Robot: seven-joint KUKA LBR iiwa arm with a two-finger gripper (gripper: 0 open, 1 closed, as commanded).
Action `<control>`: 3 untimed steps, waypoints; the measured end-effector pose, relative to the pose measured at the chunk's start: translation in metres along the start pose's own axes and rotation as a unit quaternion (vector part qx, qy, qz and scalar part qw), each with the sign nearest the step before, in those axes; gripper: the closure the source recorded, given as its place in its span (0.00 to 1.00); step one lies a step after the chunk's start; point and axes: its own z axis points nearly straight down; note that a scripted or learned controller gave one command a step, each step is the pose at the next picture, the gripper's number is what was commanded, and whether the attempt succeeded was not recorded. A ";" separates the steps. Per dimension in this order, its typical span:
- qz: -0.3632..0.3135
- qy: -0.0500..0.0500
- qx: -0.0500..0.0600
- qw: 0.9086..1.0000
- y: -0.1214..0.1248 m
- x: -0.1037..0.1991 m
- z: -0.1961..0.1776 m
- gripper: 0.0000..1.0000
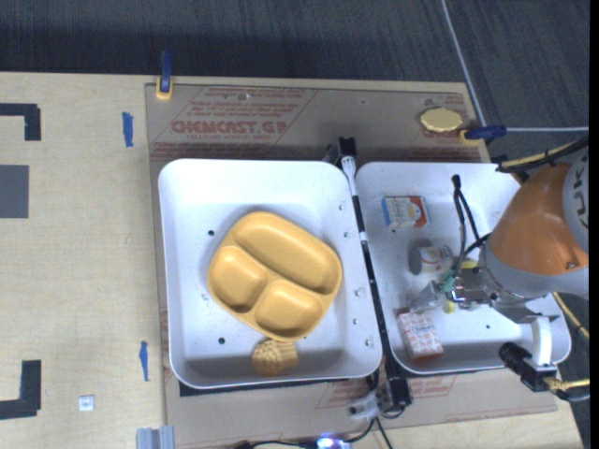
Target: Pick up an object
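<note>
The end effector (432, 295) hangs low in the right bin (487, 181) beside a red-white packet (419, 333) — finger state I cannot tell; it may close off-centre and nudge the packet away.

Wooden bench (75, 279), two white bins (178, 251), cardboard sheet (234, 120)

A pale wooden worktop (75, 279) with blue tape marks (127, 129) sits against dark grey carpeted floor (281, 17) beyond.

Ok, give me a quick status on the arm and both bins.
Gripper low in right bin, between grey cup and red packet. Nothing seen held. Carton beyond.
</note>
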 end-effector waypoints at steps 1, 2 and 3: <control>0.000 -0.001 -0.002 1.000 0.001 0.022 0.000 0.00; 0.001 -0.001 -0.002 1.000 0.001 0.023 0.000 0.00; 0.000 0.000 -0.002 1.000 0.001 0.022 0.000 0.00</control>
